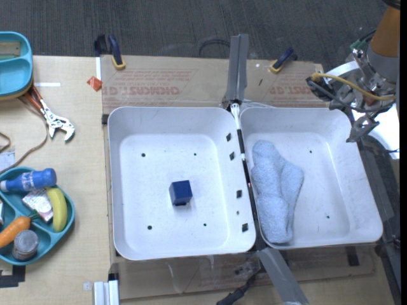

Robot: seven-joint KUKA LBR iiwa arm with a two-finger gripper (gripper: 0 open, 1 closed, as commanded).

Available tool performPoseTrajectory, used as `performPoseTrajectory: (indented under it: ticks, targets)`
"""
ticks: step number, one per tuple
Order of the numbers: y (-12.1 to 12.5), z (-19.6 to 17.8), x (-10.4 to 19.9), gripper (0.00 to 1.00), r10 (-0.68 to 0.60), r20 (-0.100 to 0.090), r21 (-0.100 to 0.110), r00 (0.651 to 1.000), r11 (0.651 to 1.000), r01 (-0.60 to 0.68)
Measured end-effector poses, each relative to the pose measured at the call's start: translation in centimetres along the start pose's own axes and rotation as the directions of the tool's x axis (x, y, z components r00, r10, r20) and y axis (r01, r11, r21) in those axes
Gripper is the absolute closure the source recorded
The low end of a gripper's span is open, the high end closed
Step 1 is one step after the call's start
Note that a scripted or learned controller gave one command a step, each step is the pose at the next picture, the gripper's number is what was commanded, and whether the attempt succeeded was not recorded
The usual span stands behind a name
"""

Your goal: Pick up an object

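Observation:
A small blue cube [181, 192] sits on the floor of the left bin [127, 138], a little below its middle. A crumpled pale blue towel [275, 189] lies along the left side of the right bin [337, 215]. The gripper [362, 129] hangs at the upper right, over the far right corner of the right bin, well clear of both objects. The arm's orange band [388, 33] shows above it. One dark finger [355, 132] points down near the bin's rim, and nothing is visibly between the fingers.
A grey divider post [238, 68] stands between the bins at the back. Two clamps [113, 51] hold the cardboard behind. On the left bench lie a wrench [54, 122], a teal tray [13, 59] and a blue plate [67, 218] with toy food.

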State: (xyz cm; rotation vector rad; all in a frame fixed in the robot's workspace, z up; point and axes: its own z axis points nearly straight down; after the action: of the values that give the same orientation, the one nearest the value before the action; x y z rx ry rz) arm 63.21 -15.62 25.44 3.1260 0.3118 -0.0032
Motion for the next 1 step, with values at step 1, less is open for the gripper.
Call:
performPoseTrajectory:
  ticks: [1]
  targets:
    - [0.75, 15.47, -10.51, 0.0, -0.074, 0.002, 0.003, 0.997, 0.997, 0.074]
